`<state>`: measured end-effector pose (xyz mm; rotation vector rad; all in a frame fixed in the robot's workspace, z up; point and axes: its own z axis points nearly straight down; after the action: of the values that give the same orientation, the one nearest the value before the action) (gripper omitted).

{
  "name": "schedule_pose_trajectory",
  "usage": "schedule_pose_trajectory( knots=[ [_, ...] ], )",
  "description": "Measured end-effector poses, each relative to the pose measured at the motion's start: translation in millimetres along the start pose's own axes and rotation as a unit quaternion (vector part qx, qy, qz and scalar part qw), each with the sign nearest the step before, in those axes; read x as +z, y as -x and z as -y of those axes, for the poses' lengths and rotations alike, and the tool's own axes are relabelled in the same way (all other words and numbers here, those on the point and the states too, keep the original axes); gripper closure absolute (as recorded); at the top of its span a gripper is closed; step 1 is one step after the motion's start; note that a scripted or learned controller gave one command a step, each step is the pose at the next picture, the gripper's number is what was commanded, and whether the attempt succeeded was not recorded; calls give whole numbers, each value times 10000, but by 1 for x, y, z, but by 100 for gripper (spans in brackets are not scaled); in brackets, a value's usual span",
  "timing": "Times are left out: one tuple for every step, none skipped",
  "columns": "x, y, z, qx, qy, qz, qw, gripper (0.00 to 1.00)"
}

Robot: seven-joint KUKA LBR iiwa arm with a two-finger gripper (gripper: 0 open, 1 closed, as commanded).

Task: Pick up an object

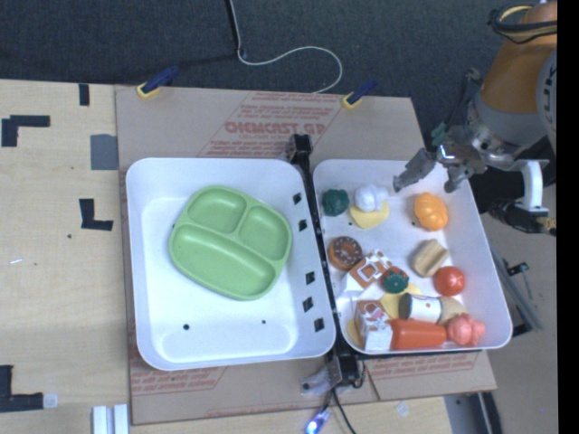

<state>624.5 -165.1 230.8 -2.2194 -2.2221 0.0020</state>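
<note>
At the bottom of the frame, in the right bin (493,278), a carrot (418,334) lies beside a pink toy (466,330) and a small carton (373,323). Above them sit a tomato (449,280), a bread roll (428,258), a donut (345,252) and a green-topped piece (394,281). Higher up are an orange fruit (431,211), a white and yellow toy (369,206) and a dark green piece (335,202). The left bin (145,269) holds a green divided plate (231,240). At the upper right, the gripper (432,175) hangs over the right bin's top edge, fingers spread wide apart with nothing between them, just above the orange fruit.
</note>
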Motion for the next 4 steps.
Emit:
schedule_pose_trajectory(
  knots=[
    [-97, -74, -46, -34, 49, 2, 10000, 0],
    [-102, -70, -44, -10, 3, 10, 10000, 100],
    [-240, -143, -44, -44, 83, -7, 10000, 100],
    [-141, -167, -4, -7, -49, -1, 10000, 100]
  ],
)
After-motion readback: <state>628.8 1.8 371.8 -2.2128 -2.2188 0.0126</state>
